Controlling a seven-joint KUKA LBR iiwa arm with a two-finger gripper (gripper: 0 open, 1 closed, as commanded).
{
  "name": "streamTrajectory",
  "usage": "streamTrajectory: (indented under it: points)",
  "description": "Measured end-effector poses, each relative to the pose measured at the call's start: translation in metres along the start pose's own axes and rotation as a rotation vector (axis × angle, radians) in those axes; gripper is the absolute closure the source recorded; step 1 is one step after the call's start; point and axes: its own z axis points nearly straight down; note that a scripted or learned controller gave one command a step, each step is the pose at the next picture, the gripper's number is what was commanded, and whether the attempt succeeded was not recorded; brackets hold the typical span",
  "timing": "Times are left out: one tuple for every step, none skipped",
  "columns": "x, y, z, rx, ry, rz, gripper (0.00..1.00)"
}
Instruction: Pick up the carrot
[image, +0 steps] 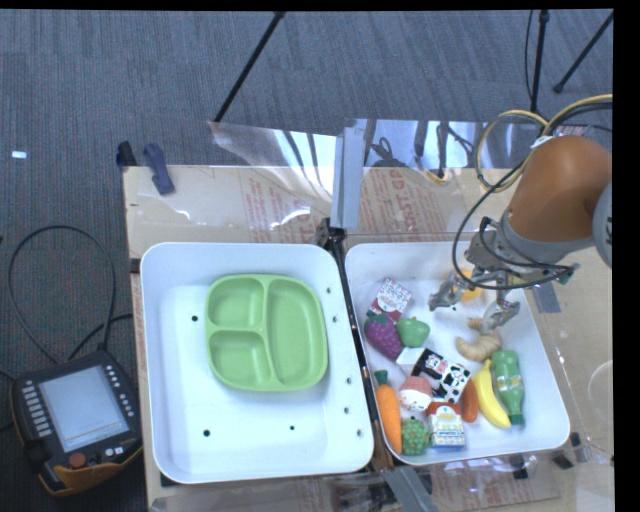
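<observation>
Your pincer hung over the upper part of the right bin, its two fingers spread apart with nothing between them — so the carrot was not yet picked up. You would have found the carrot well below and to the left of the pincer, lying lengthwise against the bin's left wall, green top pointing away from you and toward the grapes.

Between pincer and carrot sat most of the clutter: a green pepper just down-left of the fingers, a black-and-white carton further down, and a small doll-like toy just beside the carrot. A ginger-shaped piece lay right under the pincer; the banana and green bottle lay below it to the right.

Judging by this, everything remained: you had to travel across the bin, descend, close and lift. The left bin with its green plate played no part.
</observation>
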Motion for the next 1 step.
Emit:
streamTrajectory:
  points:
    - [0.0029, -0.0041, -0.0009, -0.003, -0.006, -0.147, 0.0]
